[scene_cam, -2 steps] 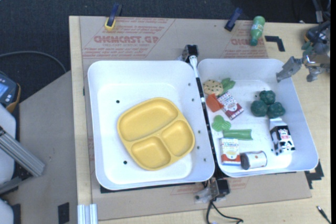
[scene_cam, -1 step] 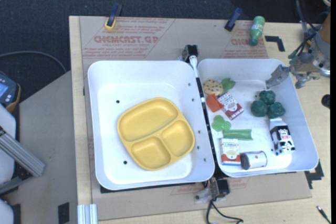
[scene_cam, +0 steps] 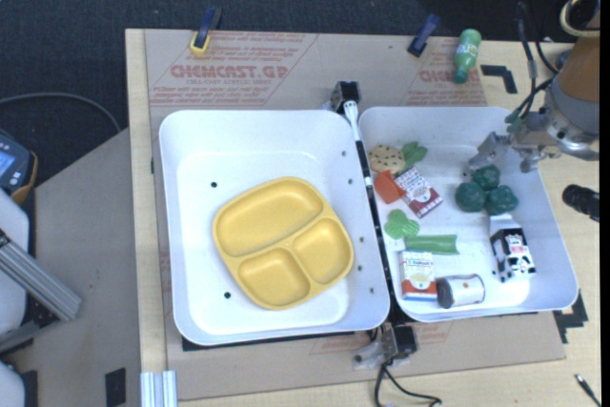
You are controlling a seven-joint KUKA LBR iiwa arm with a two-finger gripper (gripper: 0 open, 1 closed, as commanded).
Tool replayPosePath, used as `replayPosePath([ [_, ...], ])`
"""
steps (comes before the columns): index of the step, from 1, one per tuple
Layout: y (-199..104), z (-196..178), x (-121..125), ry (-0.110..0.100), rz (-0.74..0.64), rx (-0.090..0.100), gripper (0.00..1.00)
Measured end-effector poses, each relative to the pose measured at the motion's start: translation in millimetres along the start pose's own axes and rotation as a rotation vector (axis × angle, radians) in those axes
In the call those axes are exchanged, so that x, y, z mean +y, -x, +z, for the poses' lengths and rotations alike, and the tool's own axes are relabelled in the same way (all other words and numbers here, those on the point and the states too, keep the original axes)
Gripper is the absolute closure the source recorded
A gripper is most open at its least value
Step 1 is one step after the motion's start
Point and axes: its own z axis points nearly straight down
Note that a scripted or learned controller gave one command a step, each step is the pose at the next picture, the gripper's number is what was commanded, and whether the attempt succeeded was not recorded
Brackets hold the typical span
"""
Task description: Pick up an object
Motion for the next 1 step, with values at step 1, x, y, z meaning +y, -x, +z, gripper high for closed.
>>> replayPosePath([
  [1,-1.6,42.8,3.2,0.001,-0.002,0.0,0.0],
])
